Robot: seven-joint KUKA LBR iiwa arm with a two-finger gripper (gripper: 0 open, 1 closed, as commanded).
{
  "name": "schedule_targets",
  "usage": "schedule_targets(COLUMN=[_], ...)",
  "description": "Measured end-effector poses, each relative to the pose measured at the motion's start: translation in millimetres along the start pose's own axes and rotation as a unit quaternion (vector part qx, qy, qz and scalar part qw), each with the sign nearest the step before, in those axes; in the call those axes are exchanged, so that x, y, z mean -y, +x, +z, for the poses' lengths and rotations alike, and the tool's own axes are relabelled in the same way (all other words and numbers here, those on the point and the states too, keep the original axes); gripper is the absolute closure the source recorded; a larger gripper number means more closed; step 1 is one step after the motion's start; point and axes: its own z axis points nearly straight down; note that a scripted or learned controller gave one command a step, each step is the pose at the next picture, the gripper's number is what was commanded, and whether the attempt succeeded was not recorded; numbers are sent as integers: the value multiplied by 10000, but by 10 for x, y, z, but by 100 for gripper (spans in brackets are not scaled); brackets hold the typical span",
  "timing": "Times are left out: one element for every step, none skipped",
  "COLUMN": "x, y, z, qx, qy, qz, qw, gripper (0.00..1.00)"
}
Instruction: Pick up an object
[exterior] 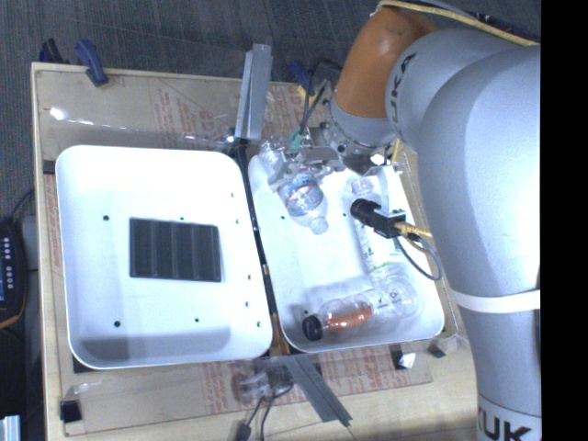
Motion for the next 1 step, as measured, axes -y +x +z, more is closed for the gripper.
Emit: schedule_targets(x=[45], y=[54], z=[-288], qx=[8], qy=[-58], qz=[-1666], qw=[9860], gripper=[100])
